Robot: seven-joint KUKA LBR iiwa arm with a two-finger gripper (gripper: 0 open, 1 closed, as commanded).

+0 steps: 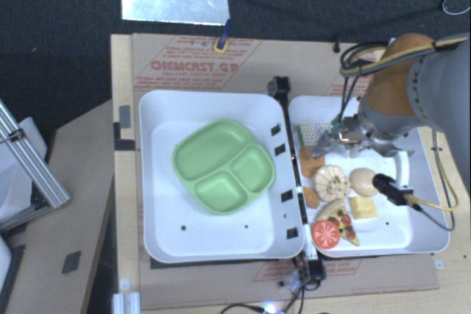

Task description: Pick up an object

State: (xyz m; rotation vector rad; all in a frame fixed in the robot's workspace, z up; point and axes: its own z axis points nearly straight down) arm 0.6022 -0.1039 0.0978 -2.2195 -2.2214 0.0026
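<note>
The desk (121, 180) carried a brown cardboard sheet (199, 62) with red print, and on it 2 shallow white bins sat side by side. The left bin (165, 232) held a pale green plate (224, 165) with 3 compartments, lying flat near the bin's middle. The right bin (423, 224) held a cluster of toy food in its left half.

The grey arm (434, 84) reached in from the right, its orange band (401, 70) above the wrist, and bent down over the upper part of the right bin. The end effector (331, 140) pointed left and down, low over the bin's upper left area. Whether it was released or clenched could not be told, and nothing could be seen between its tips.

Just below the end effector lay a round tan shell-like piece (330, 182). To its right, touching or nearly so, sat a beige bun (362, 180). A red tomato (326, 233) lay at the bin's lower left, well below the end effector, with a pizza slice (344, 220) beside it. A pale yellow cheese block (363, 208) sat under the bun. A small orange piece (308, 160) lay against the left wall, just beside the end effector's tip.
</note>
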